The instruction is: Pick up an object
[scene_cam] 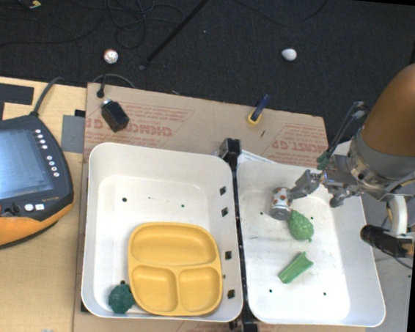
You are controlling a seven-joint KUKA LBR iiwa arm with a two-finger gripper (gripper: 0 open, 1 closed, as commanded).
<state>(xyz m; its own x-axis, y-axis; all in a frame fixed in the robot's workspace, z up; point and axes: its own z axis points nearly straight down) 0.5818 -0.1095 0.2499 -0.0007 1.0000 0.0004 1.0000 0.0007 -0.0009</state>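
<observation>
A rounded green plastic fruit (pixel 301 227), a flat green plastic block (pixel 295 268) and a small silver can with red dots (pixel 281 203) are seen inside the right white bin (pixel 360 288). A yellow three-compartment plastic tray (pixel 174 268) and a dark green lumpy toy (pixel 121 298) are contained in the left white bin (pixel 109 188). The two-finger gripper (pixel 316 184) is held above the right bin beside the can; whether it is open or closed cannot be told.
</observation>
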